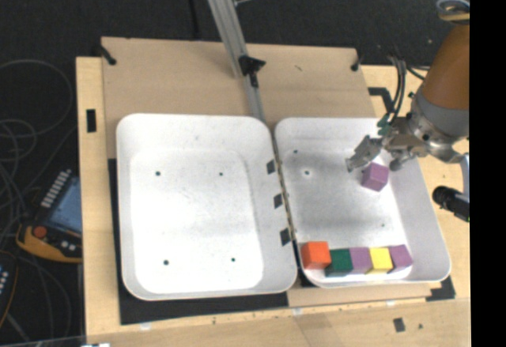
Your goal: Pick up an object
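Note:
My gripper [374, 164] hangs over the right part of the right bin [316, 140], reaching in from the right. A purple cube [376, 178] sits at its fingertips, its top edge between the two fingers [357, 157], which press against its sides. Along the bin's front wall lies a row of cubes: orange [316, 253], green [341, 262], purple [360, 259], yellow [381, 258] and another purple [400, 255].
The left bin [198, 203] lies beside the right one, with a hinge strip between them. A slanted metal pole [229, 21] rises behind the bins. Cables and a pendant [47, 219] lie off the bench at the left.

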### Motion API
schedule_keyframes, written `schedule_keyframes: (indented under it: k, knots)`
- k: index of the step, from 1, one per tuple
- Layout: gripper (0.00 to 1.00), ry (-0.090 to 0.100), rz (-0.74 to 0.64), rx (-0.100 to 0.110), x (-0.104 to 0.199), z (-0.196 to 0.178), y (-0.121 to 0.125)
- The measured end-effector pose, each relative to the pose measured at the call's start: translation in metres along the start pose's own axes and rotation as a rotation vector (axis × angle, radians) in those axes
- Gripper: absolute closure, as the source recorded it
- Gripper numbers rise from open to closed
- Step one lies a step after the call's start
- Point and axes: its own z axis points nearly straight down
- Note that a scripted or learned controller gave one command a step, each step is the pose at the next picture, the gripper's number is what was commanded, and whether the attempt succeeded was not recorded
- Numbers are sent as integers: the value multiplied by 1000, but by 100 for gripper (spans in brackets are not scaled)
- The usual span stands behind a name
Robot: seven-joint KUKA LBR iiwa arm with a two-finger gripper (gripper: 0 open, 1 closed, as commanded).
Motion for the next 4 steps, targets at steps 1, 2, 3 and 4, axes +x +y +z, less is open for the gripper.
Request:
schedule_keyframes:
  k: [1, 2, 3, 4]
  knots:
    - [0, -1, 0, 8, -63, 129, 9]
    - [0, -2, -8, -4, -59, 148, 98]
    - [0, -2, -1, 1, -53, 147, 70]
    - [100, -5, -4, -2, -54, 135, 72]
